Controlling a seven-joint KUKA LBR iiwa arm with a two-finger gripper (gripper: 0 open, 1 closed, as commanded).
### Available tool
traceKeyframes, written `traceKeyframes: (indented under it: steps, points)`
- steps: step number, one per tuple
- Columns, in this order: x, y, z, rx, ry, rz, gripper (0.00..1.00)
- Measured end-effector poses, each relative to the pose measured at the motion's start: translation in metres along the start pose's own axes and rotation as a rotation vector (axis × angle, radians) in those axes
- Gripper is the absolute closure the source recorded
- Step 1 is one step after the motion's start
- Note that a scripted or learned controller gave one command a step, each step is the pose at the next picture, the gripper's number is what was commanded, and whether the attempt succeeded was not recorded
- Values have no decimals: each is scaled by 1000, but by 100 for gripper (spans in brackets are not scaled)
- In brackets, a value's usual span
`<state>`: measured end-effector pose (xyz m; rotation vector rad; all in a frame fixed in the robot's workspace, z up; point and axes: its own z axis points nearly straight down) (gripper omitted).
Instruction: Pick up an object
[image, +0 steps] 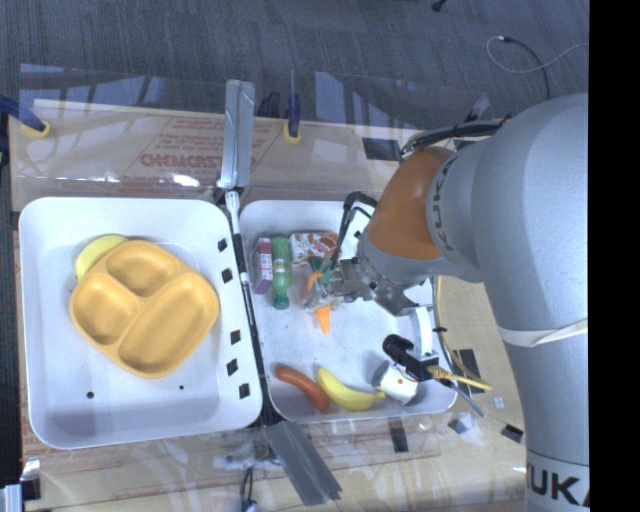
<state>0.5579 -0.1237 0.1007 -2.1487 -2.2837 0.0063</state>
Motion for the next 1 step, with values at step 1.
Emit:
traceKeyframes:
  steps: [1]
  points:
    - [59,34,-91,-4,-1,161,100]
